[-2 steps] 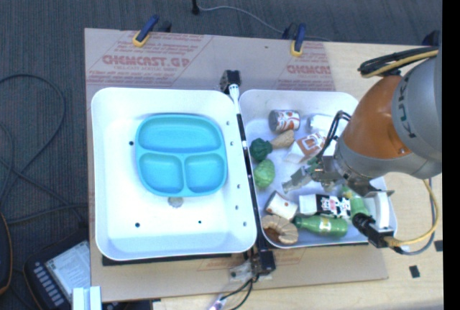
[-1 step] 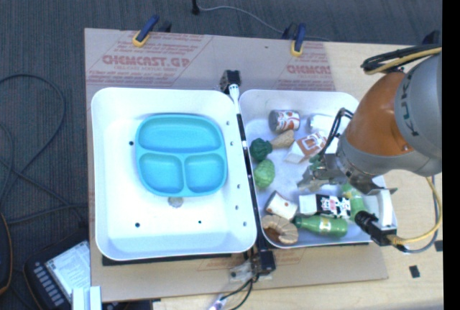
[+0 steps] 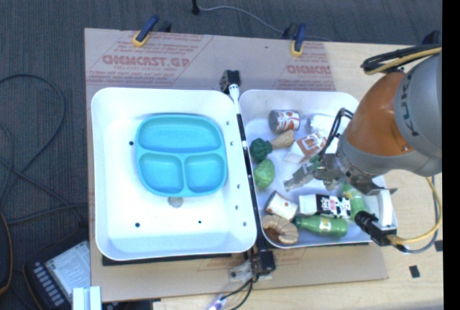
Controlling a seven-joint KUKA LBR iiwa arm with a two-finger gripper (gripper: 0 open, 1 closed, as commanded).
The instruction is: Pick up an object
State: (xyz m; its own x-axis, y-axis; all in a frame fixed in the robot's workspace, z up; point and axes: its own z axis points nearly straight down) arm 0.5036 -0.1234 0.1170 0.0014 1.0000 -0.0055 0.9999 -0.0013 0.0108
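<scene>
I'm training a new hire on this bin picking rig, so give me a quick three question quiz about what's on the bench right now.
1. True or false: the blue divided tray lies in the left bin.
2. Which bin is the tool over? A) left B) right
3. Fill in: the green bottle lies near the right bin's ____ edge in the camera view.

Key: 1 true; 2 B; 3 lower.

The blue tray (image 3: 180, 154) is looking like smooth, glossy plastic. The white bins (image 3: 115, 229) are showing a slight sheen, and the board (image 3: 165, 60) underneath is looking matt.
</scene>
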